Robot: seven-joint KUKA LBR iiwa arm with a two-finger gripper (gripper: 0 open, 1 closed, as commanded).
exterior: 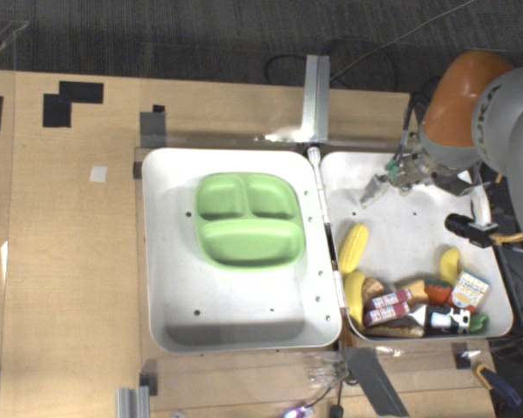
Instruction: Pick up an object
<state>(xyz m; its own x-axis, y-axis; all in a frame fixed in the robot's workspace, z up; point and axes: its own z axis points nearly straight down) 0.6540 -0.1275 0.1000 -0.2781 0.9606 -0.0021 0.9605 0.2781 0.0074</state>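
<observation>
matt green plastic tray (248, 219), smooth white plastic bins (166, 312), pale wood bench (61, 259)

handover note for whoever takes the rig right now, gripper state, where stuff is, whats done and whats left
Gripper: over the upper part of the right bin, open, nothing between its fingers.
Things: corn cob by the right bin's left wall; lemon at right; a pile of small packets along the near edge. Green divided plate lies in the left bin.
Done: nothing picked.
Left: descend on one object, grasp, lift.
</observation>
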